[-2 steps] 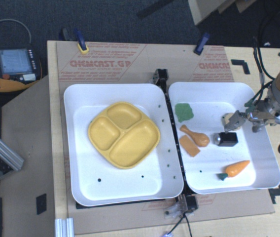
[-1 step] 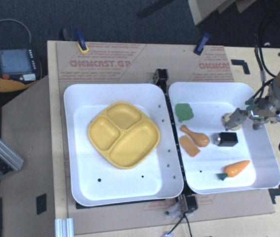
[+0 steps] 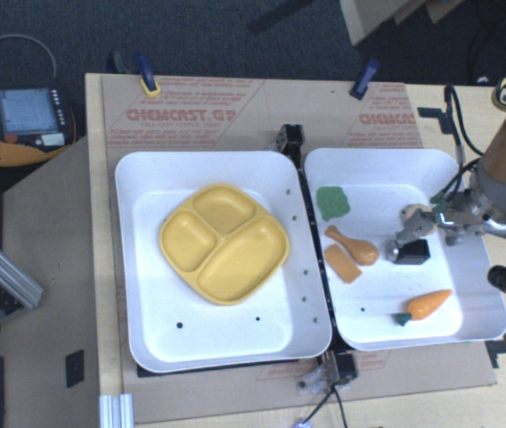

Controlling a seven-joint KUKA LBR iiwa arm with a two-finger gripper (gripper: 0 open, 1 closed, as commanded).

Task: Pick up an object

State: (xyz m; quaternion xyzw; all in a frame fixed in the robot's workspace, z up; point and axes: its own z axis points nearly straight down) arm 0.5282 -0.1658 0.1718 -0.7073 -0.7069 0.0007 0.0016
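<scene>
In the camera view, the surface (image 3: 235,105) carries two white bins side by side. The left bin (image 3: 130,239) holds a yellow three-part plate (image 3: 224,242) lying flat near its middle. The arm comes in from the right, and its claw (image 3: 407,233) hangs over the middle of the right bin (image 3: 477,326). Whether the claw is apart or together cannot be told, and nothing is seen clamped in it.

The loose things lie in the right bin. A toy drumstick (image 3: 353,244) is just left of the claw, touching an orange-brown toy chunk (image 3: 342,265) on its near side. A green toy leaf (image 3: 332,202) sits farther back on the left. A toy carrot (image 3: 428,304) lies near the claw's near side, apart from it.
</scene>
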